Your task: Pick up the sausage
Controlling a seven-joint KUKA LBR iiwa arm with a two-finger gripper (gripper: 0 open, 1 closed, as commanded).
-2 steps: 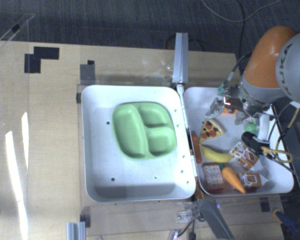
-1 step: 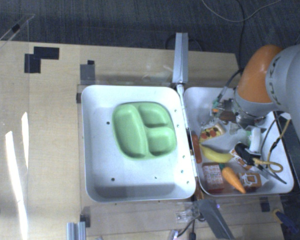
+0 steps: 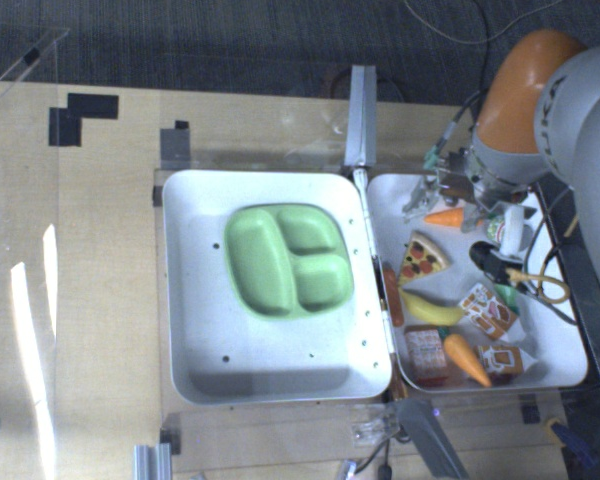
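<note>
1. Camera view, writing: the two small printed packets (image 3: 489, 311) in the right bin (image 3: 570, 363) carry red and white print that is too small to read. A white bottle (image 3: 511, 230) by the arm has a green label, also unreadable.
2. Camera view, the task's thing: the sausage (image 3: 392, 298) is a thin red-brown stick lying lengthwise along the right bin's left wall. It is just beside the banana (image 3: 430, 310) and below the pizza slice (image 3: 425, 259).
3. Camera view, the arm: the gripper (image 3: 438, 190) hangs over the far end of the right bin, close above an orange carrot (image 3: 446, 218). It is well apart from the sausage. Blur and wiring hide its tip, so I cannot tell whether it is wide, narrow or holding anything.
4. Camera view, edges: a metal rail (image 3: 360, 118) runs up from the seam between the bins. The sausage sits tight to that dividing wall, with the banana crowding its other side.
5. Camera view, crowding: a second carrot (image 3: 467, 358) and a dark red block (image 3: 424, 353) fill the right bin's near end.
6. Camera view, open room: the left bin (image 3: 195, 358) holds a green divided plate (image 3: 288, 258) at its middle, with bare white floor all around it.
</note>
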